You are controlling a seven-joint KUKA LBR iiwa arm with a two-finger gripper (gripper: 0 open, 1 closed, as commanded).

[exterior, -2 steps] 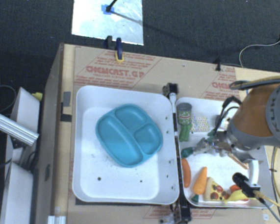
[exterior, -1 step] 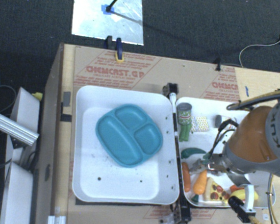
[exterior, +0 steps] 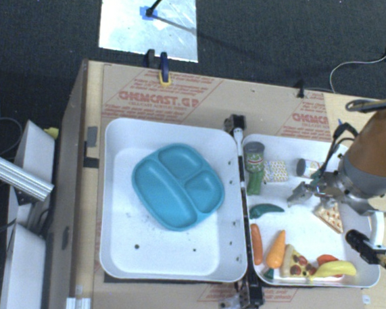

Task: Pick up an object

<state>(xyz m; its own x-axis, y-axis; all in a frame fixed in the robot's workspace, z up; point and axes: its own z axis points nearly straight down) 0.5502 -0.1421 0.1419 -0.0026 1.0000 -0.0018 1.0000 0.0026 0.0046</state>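
Hovering my claw (exterior: 303, 193) low over the right bin (exterior: 371, 278), fingers apart with nothing between them. Nothing is picked yet; the dark green pepper (exterior: 266, 210) lies just beside it, mid-bin near the left wall.

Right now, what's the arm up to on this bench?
The KUKA arm reaches in from the right, with its gripper low over the right bin, among toy food: a green can, carrots, a banana. Nothing visibly sits between its fingers. The left bin holds a blue divided plate.
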